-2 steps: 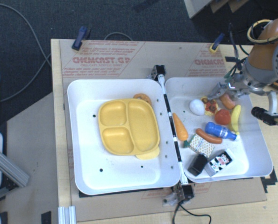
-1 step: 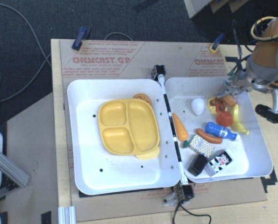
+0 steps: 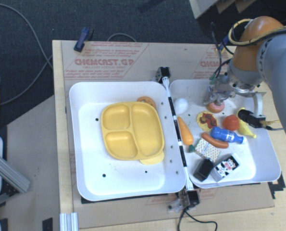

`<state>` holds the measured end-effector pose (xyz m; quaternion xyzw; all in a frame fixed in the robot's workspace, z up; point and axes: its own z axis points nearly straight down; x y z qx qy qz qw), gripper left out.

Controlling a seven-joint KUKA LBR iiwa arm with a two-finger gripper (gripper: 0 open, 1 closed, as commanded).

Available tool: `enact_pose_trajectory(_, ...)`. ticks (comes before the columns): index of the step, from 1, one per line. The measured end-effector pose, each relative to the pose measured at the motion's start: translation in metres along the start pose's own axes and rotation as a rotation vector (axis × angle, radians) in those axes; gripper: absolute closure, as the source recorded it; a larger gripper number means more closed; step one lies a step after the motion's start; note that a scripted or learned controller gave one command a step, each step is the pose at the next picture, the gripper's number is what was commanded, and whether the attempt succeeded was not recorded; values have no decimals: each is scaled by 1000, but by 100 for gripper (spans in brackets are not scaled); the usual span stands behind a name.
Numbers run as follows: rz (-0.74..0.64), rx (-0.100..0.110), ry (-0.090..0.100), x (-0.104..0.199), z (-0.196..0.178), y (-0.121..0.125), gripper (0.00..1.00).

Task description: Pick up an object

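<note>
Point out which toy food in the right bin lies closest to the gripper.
The small pinkish-red round piece, right under the gripper near the right bin's far wall. The white egg, carrot, tomato and banana all lie farther off.

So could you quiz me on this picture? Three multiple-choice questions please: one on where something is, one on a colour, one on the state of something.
1. Where does the yellow divided tray lie?
A. in the left bin
B. in the right bin
C. on the floor

2. What colour is the bottle in the right bin?
A. green
B. blue
C. black

3. How does the carrot sit?
A. standing upright
B. lying against the divide between the bins
C. held in the gripper

Answers:
1. A: the tray rests in the left bin.
2. B: its body is plainly blue.
3. B: it lies flat by the divide, while the gripper hangs over a reddish item at the bin's far end.
</note>
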<state>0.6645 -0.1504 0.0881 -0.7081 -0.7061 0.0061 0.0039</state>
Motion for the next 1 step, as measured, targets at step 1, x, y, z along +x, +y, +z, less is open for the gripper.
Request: enact_pose_trajectory(1, -5, -17, 3, 60, -98, -34, 100)
